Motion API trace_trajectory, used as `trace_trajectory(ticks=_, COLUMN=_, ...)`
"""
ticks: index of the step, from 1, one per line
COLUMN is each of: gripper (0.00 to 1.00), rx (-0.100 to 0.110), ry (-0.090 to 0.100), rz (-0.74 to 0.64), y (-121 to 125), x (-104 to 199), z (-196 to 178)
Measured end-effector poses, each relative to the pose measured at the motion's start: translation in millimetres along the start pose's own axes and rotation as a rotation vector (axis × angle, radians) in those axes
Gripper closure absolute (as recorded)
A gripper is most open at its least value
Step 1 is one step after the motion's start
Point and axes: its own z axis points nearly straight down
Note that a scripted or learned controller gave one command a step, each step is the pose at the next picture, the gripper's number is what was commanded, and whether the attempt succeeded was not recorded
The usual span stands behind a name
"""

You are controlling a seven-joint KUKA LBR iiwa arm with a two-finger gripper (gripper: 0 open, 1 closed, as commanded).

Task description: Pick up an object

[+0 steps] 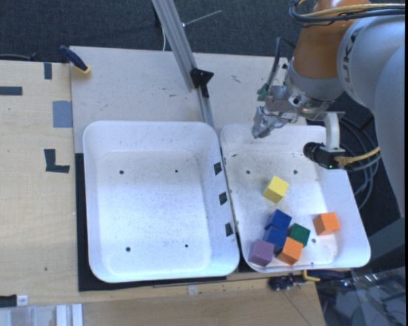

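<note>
Camera view: gripper (264, 129), finger state cannot be told, above right bin (248, 156) far rim; yellow cube (276, 189) and clustered cubes lie ungrasped, pick pending.

Blocks (285, 233) cluster in the right bin's (245, 175) near end.

Speckled matt white plastic bins (156, 131)
</note>
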Motion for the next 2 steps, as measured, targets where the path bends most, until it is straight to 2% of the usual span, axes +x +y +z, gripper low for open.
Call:
trace_trajectory(ticks=1, gripper=1.0, rx=0.001, ry=0.001, rz=-0.002, y=-16.5, x=59.8, z=5.3)
trace_trajectory(ticks=2, gripper=1.0, rx=0.0, ry=0.002, rz=-0.004, y=-18.4, x=119.2, z=-0.9)
